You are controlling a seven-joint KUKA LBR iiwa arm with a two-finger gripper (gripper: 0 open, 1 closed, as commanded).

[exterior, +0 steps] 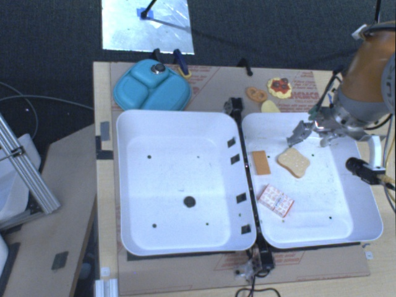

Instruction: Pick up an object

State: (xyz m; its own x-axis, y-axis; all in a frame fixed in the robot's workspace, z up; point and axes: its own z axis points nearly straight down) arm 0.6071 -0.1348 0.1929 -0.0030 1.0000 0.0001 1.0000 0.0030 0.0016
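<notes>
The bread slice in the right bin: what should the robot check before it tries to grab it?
1. Bread slice lies in the right bin: ok.
2. Nothing lies on the bread: ok.
3. Orange cracker and red-and-white packet lie apart from the bread: ok.
4. Hand sits directly over the bread: not ok, it is off toward the bin's far edge.
5. Hand open wide enough: cannot tell.

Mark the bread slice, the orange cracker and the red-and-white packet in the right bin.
bread slice (293, 163), camera view, centre of its top face
orange cracker (260, 162), camera view, middle of its flat top
red-and-white packet (276, 201), camera view, centre of its patterned face
</notes>
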